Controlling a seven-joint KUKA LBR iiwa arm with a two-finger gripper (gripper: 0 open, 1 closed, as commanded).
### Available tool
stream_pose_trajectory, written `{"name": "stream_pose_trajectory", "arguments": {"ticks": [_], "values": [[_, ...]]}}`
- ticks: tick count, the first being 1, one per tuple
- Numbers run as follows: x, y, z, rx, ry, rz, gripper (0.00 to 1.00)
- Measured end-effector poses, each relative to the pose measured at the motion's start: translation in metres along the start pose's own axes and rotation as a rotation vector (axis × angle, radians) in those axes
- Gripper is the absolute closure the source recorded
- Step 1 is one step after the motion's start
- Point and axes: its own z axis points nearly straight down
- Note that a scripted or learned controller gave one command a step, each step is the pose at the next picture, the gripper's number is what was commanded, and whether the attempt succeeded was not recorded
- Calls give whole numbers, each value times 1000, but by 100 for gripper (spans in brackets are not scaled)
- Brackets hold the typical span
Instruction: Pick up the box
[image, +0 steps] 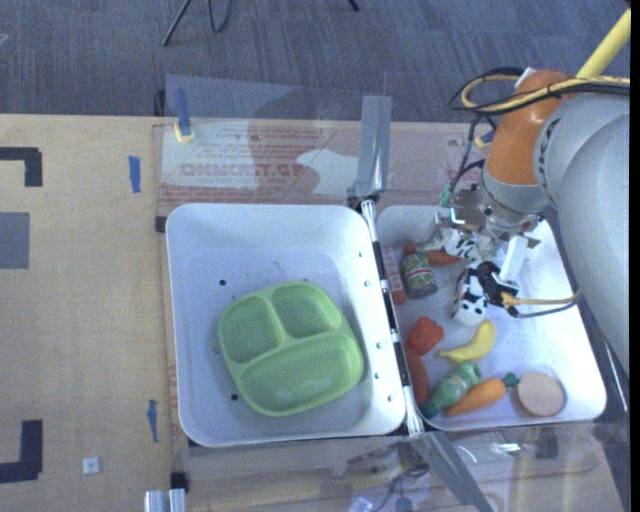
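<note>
The arm reaches into the right bin (585, 375) from the upper right, its orange band above the wrist. My gripper (482, 258) hangs over the bin's upper middle, just above a black-and-white cow toy (468, 300). A narrow reddish-brown item, possibly the box (397, 284), lies against the bin's left wall beside a green and red can (419, 273). It sits left of the gripper and apart from it. I see nothing held between the fingers.
Lower in the right bin lie a red pepper (425, 333), a banana (471, 343), a carrot (477, 394), a green vegetable (449, 386) and a round tan disc (541, 393). The left bin (190, 260) holds a green divided plate (290, 346).
</note>
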Motion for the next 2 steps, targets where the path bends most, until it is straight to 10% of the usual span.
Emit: {"name": "stream_pose_trajectory", "arguments": {"ticks": [1,2], "values": [[-1,-1,-10,8,-2,0,100],[72,-8,-82,-12,19,23,100]]}}
